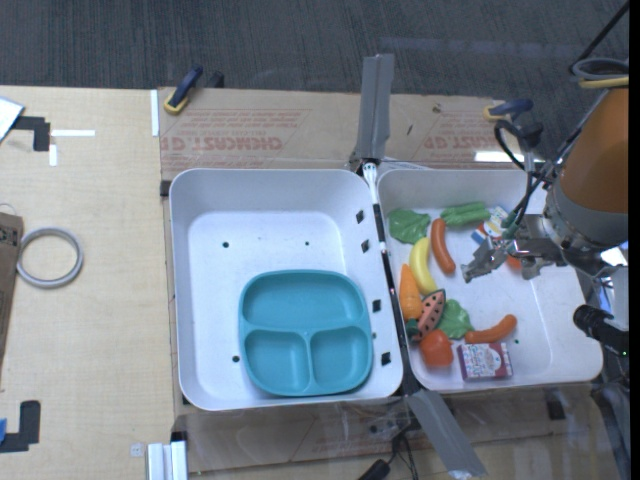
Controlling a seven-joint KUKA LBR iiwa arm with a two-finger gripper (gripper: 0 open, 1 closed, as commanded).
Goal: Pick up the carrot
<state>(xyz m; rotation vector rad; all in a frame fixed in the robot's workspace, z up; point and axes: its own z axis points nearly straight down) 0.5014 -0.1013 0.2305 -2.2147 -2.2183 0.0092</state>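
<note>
Orange carrot (491, 329), teal plate (305, 330)

Two white bins side by side: left bin (190, 298) bearing a teal divided plate (305, 333) toward its near side. Right bin (560, 353) crowded along its left wall with green leafy pieces (408, 225), a sausage (442, 245), a banana (421, 264), a watermelon slice (430, 311), a tomato (436, 348), and a small pink box (485, 361). Tape roll (47, 257) lying on the bench far left.
</note>
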